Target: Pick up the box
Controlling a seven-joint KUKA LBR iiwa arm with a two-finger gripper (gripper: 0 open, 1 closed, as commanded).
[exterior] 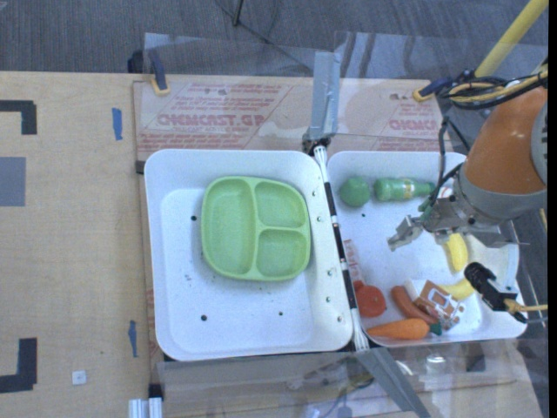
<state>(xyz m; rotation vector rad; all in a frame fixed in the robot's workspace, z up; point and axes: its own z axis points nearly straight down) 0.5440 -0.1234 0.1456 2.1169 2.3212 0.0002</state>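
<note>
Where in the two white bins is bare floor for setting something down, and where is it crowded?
Free: the left shallow white bin, front and left of the green divided plastic plate. Crowded: the right bin's front corner, where the small printed cardboard box, orange toy carrot and yellow banana cluster.

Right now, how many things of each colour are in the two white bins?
Green: 3, the divided plate in the left bin, and the ball and bottle in the right bin
Yellow: 2, the banana and a yellow piece
Red or orange: 3, the tomato, sausage and carrot
Printed box: 1
Total: 9
</note>
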